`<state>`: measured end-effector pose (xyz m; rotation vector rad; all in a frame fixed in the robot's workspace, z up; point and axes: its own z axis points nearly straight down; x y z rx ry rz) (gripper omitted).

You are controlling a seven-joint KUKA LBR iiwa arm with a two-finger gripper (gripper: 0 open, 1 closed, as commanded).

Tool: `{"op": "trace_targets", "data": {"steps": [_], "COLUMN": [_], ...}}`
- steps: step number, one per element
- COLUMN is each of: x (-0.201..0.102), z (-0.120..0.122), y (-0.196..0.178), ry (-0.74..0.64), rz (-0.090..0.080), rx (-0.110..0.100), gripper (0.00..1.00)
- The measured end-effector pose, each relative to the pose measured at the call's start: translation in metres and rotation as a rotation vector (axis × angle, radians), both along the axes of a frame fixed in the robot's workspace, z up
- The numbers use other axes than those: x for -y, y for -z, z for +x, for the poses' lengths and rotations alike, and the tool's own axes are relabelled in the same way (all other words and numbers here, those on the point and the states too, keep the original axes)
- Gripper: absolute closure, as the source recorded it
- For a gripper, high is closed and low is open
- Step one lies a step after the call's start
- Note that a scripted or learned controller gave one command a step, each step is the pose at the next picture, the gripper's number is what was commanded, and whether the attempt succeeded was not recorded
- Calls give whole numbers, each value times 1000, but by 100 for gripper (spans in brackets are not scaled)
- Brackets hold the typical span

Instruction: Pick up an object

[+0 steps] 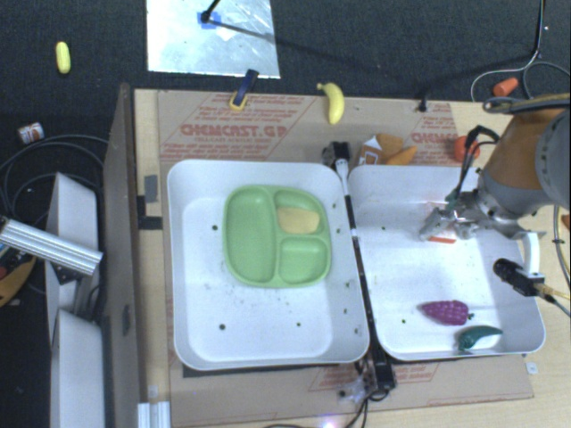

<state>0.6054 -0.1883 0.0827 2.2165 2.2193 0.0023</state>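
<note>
My gripper is low over the upper middle of the right bin, at the end of the grey arm with the orange band. A small orange-red piece lies on the bin floor just under and in front of it, and I cannot tell whether they touch. A purple bunch of grapes lies near the bin's front, apart from the gripper. A teal object sits in the front right corner. The left bin holds a green divided plate with a yellow item in its upper right compartment.
A black and white part juts over the right bin's right wall. Behind the bins on the cardboard lie a yellow banana and orange toys. The ridge where the bins meet runs down the middle. A foil sheet lies on the floor.
</note>
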Motion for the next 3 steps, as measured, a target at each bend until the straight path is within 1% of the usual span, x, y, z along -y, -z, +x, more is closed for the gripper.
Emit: {"op": "trace_targets", "data": {"steps": [1, 2, 3], "x": [-2, -105, -151], "z": [0, 42, -30], "y": [-13, -2, -149], "ry": [-2, -12, -8], "rz": [1, 5, 5], "rx": [1, 0, 6], "gripper": [100, 100, 100]}}
